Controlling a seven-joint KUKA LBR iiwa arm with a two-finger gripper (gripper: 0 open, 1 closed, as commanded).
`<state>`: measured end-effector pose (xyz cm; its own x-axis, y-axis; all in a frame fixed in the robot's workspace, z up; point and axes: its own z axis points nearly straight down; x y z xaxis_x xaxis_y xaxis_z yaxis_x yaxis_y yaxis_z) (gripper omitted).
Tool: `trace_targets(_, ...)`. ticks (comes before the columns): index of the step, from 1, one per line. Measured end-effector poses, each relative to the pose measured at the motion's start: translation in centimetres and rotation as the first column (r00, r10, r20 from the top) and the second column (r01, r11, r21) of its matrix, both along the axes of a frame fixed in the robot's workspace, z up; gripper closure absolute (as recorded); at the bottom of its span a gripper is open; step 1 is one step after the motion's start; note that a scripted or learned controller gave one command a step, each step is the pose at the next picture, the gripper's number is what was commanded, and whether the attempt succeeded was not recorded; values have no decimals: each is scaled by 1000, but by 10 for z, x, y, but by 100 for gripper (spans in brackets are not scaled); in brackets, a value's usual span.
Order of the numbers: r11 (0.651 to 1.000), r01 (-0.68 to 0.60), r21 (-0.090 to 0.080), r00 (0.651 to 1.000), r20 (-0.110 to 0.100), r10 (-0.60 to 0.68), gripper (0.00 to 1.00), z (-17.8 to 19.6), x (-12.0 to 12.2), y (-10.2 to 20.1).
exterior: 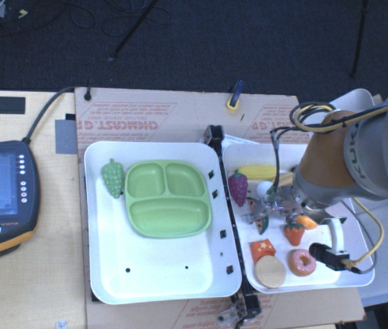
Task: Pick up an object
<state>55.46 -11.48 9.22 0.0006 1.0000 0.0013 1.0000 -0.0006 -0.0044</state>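
Currently gripper (274, 208) sits low among crowded toys at right bin (358, 279) centre, finger state indeterminate; likely risk: nudging purple grapes (238, 187) or grabbing nothing.

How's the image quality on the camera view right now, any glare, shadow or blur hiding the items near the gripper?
Camera view: even light, no strong glare on the white bins; overall soft and low in detail. The arm overhangs the right bin, and around the gripper small items blur together.

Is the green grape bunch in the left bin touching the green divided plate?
Touching, as far as the camera view shows: the grape bunch lies against the plate at its left rim, with no white bin floor between them.
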Motion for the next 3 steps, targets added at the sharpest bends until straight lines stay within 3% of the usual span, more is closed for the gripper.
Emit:
trace_targets(1, 1000, 5, 1, 1000, -3, -5, 100, 10, -1, 0)
trace_targets(2, 1000, -2, -1, 1000, 4, 2, 100, 71, 4, 0)
trace_targets(3, 1000, 2, -1, 1000, 3, -2, 100, 123, -5, -5)
